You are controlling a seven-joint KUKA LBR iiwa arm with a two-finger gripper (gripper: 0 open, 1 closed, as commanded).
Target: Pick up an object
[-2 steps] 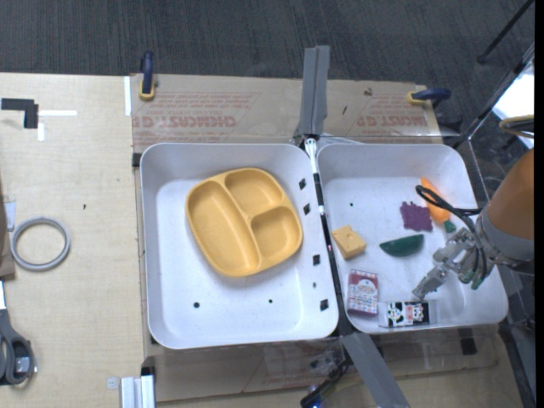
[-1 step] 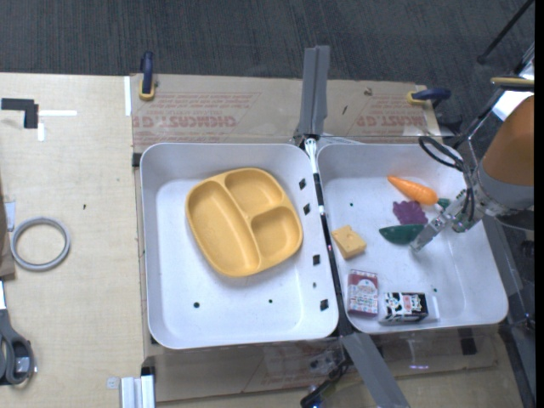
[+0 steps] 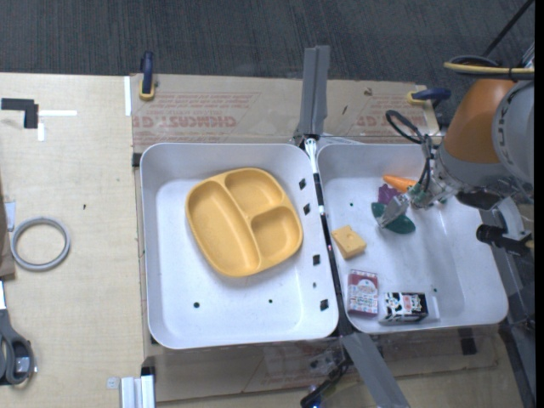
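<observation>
The right bin (image 3: 476,279) holds several small items. A yellow wedge-like block (image 3: 348,241) lies near its left wall. A red and white carton (image 3: 363,292) and a black and white carton (image 3: 403,307) lie by the front edge. At the back lie an orange piece (image 3: 398,181), a purple piece (image 3: 387,195) and a teal piece (image 3: 403,225). My gripper (image 3: 394,214) reaches in from the right and sits low over the teal and purple pieces, partly covering them. Whether it touches either one is not visible.
The left bin (image 3: 170,296) holds a yellow divided plate (image 3: 244,220). A grey divider post (image 3: 315,92) stands between the bins at the back. On the bench at far left lie a grey ring (image 3: 38,243) and scissors (image 3: 15,355).
</observation>
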